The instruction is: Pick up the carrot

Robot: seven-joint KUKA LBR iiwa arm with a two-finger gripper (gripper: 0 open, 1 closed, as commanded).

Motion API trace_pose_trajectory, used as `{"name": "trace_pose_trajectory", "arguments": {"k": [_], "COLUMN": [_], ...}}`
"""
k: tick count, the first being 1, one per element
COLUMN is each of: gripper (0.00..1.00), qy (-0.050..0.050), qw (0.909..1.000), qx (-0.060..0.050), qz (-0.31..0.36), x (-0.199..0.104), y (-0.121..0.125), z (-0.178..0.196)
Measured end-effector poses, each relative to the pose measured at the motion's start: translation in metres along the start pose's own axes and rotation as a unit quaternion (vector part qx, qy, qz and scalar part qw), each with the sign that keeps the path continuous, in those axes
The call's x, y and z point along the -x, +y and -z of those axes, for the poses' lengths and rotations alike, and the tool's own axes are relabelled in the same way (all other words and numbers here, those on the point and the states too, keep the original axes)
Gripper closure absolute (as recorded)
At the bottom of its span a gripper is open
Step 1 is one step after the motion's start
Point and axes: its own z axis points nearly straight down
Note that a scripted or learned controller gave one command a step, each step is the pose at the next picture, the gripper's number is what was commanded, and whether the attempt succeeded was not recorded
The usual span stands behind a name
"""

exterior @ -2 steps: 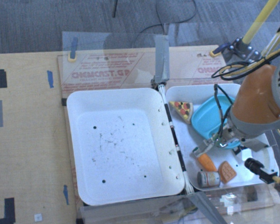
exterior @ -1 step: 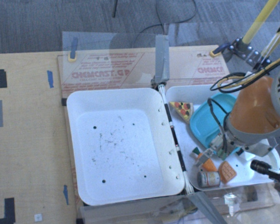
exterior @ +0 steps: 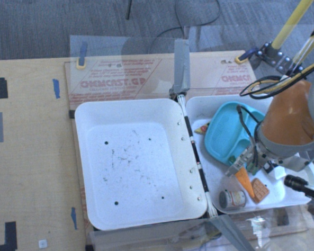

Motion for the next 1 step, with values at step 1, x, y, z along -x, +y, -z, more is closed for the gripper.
{"name": "trace_pose_trajectory", "arguments": {"k": [1], "gripper": [1.00], "qy": [0.011], "qw": [0.9916], "qx": [-0.006], "qz": [0.128], "x": [-0.0379], "y": [0.0657], "z": [0.1200]}}
